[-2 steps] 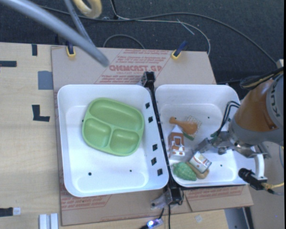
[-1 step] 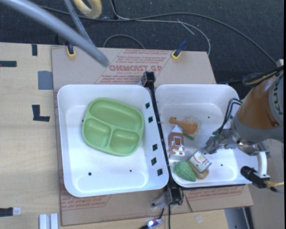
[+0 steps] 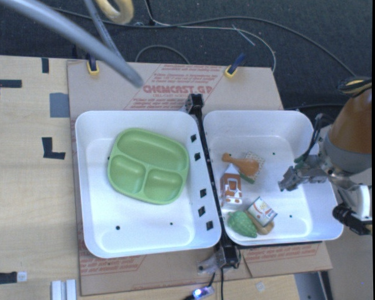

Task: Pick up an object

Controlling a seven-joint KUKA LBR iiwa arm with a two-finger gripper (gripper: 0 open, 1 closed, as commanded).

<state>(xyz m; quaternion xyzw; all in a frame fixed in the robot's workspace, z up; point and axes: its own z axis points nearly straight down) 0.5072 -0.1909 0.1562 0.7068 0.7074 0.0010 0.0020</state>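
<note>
The right bin holds several small items: a brown drumstick-shaped piece, a small orange-and-white box, a green lumpy piece and a tan-and-white carton. My gripper hangs low over the right part of this bin, to the right of the items and apart from them. Nothing shows between its fingers. The arm with its orange band comes in from the right.
The left bin holds a green divided plate. A black divider runs between the bins. Cables and a grey pole cross the dark area behind the bench.
</note>
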